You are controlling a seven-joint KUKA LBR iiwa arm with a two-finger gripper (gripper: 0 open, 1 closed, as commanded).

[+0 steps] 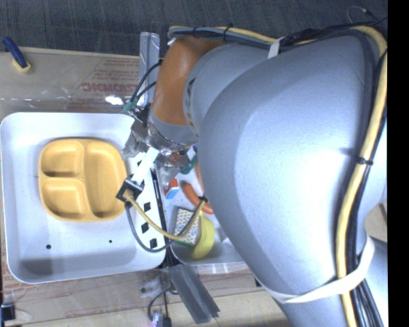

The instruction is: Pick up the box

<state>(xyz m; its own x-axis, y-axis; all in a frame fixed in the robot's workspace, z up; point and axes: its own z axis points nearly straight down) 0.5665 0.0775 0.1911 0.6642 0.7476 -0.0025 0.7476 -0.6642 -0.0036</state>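
Box (pixel 183 223): small, flat, patterned face; beside round yellow-green fruit (pixel 203 238).

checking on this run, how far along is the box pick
Done: the arm has reached over the right bin, wrist low among the items. In hand: nothing visibly; the arm hides the gripper's tips, and no box can be made out. Left: grasp and lift. The yellow tray sits untouched in the left bin.
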